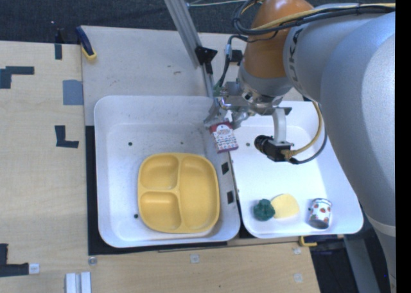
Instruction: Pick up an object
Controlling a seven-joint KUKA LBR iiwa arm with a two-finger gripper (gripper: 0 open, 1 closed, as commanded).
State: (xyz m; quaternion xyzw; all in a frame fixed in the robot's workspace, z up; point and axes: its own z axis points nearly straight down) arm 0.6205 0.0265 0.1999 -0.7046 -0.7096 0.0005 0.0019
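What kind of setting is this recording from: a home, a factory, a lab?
Most likely a robotics lab bench for pick tests: two white bins side by side, a grey arm reaching over them, and toy-like props such as a yellow tray, with tape marks on the bench.

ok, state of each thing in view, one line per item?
yellow divided plastic plate: flat, right way up, in the left white bin
small red-and-white packet: just under the gripper, over the divide between the bins; held or not, cannot tell
dark green lump: lying in the right white bin, touching the yellow piece
pale yellow rounded piece: lying in right bin
silver-and-red small object: near right bin's front corner
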